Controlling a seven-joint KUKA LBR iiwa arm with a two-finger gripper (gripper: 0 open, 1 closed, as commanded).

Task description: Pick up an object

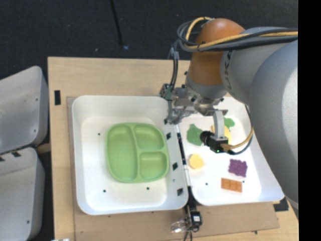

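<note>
My gripper (174,113) hangs over the far left corner of the right bin (261,187), close to the divider between the bins. Just right of it and nearer to the camera lies a green piece (194,134). A yellow piece (196,161) sits nearer the front, with a purple block (238,167) and an orange block (231,185) to its right. A second green piece (229,122) and a yellow bit (224,131) lie partly behind the wrist hardware. Nothing shows between the gripper and any piece.
The left bin (85,185) holds a green divided plate (136,152). The bulky grey arm with its orange band (215,49) covers the back and right of the right bin. The wooden bench edge (60,74) runs around both bins.
</note>
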